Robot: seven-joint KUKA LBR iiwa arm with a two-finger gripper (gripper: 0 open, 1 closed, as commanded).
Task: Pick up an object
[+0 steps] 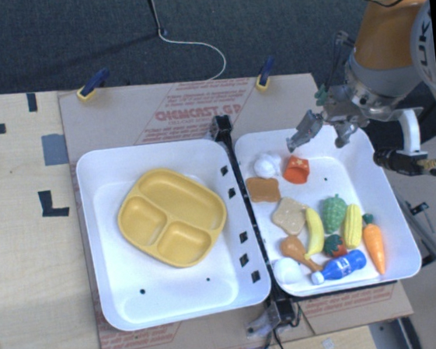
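Red and small, the toy pepper (296, 169) sits near the far edge of the right bin (388, 189), and the gripper (324, 133), its fingers wide and holding nothing, should drop straight down around it before squeezing.

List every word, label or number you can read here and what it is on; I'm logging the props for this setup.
"CHEMGRAT..." is my best reading of the large red print, upside down on the cardboard behind the bins; its last letters are unclear.
Smaller red lines around it: too blurred to read.
Red print on the cardboard's front edge: too small to read.
Blue bottle: no label I can read.
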